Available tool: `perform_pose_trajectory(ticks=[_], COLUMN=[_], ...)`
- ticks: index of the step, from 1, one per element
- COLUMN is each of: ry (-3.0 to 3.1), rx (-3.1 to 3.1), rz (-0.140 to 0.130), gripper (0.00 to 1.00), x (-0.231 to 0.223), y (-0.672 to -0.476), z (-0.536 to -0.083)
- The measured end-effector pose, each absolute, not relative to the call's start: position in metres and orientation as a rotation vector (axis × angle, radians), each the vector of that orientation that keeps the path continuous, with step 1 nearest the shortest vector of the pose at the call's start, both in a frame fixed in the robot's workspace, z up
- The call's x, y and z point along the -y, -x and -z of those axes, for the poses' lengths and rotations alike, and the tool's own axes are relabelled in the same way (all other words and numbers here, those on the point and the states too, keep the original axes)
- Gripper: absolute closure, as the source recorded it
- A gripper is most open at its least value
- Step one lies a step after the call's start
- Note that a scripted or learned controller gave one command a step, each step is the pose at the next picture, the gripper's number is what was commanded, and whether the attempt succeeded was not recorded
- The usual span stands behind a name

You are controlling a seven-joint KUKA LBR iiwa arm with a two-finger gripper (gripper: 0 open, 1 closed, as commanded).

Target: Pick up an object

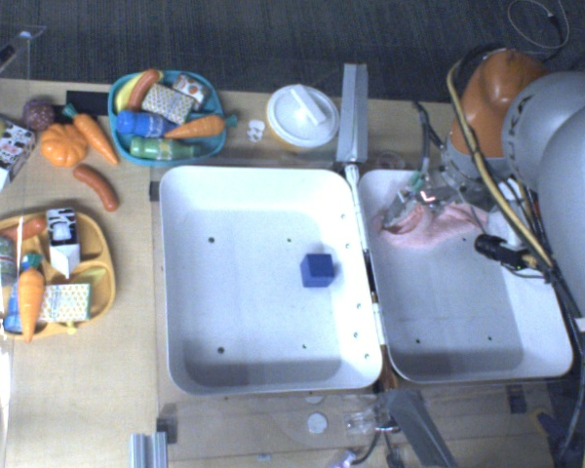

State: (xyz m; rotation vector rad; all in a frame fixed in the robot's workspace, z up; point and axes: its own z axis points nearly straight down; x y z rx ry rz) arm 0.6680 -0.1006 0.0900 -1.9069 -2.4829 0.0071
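Blue and small, the cube [318,269] sits alone on the floor of the left bin [205,203], a little toward its right side. The gripper [416,201] is down in the right bin [468,349], at its far left corner, touching a pink cloth [434,227]. How its tips stand, I cannot tell.

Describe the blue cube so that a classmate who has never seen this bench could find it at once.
Find the two white bins and take the left bin. The blue cube sits alone on its floor, right of the middle. It is the one dark, solid block there, while the pink thing lies in the other bin.
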Motion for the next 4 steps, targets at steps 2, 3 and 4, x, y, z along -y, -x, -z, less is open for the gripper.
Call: perform_pose_trajectory(ticks=[2, 3, 4], ry=[1.909, 1.826, 1.654], rx=[2.494, 2.554, 2.677], rz=[-0.014, -0.018, 0.003], gripper=[0.0, 0.0, 0.0], x=[0.103, 0.097, 0.152], y=[-0.669, -0.667, -0.655], z=[-0.101, -0.091, -0.108])
